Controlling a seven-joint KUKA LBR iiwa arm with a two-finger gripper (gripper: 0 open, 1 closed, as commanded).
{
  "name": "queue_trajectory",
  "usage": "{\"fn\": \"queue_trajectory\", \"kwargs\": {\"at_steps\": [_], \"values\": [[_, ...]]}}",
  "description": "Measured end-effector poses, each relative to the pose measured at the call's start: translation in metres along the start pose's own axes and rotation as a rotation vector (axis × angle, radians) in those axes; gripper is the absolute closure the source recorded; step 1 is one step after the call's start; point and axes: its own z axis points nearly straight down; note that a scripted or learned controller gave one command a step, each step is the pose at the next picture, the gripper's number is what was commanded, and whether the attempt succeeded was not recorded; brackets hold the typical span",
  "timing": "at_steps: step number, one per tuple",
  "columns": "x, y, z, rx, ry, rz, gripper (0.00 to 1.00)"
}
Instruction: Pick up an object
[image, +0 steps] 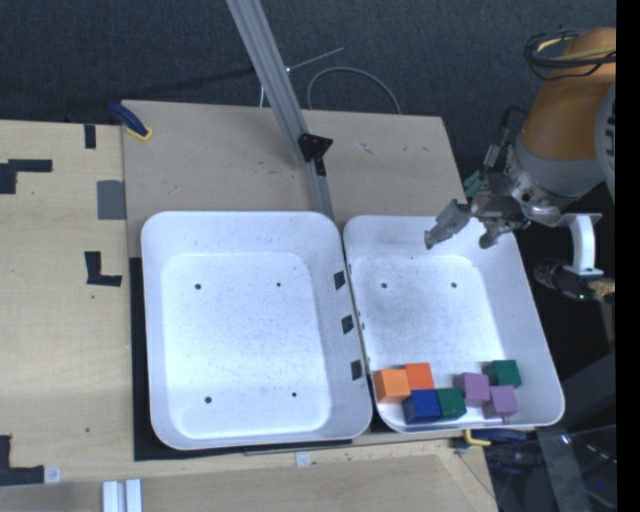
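Several small blocks lie along the front edge of the right bin (500, 280): an orange block (392, 384), a darker orange one (419, 375), a blue one (424, 405), a green one (451, 402), two purple ones (472, 385) (503, 400) and a dark green one (503, 373). My gripper (463, 229) hangs over the bin's far right corner, well away from the blocks. Its two fingers are spread apart and nothing sits between them.
The left bin (245, 320) sits beside the right one on the bench. A slanted metal pole (285, 95) rises behind the bins with a black clamp (315, 148). A wire loop (350, 85) lies on the dark backdrop.
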Motion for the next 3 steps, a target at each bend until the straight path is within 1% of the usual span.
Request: {"fn": "queue_trajectory", "kwargs": {"at_steps": [1, 2, 3], "values": [[0.021, 0.013, 0.129, 0.008, 0.000, 0.001, 0.00], [-0.030, 0.031, -0.061, -0.010, -0.004, 0.002, 0.00], [-0.022, 0.034, 0.099, 0.008, 0.000, 0.001, 0.00]]}}
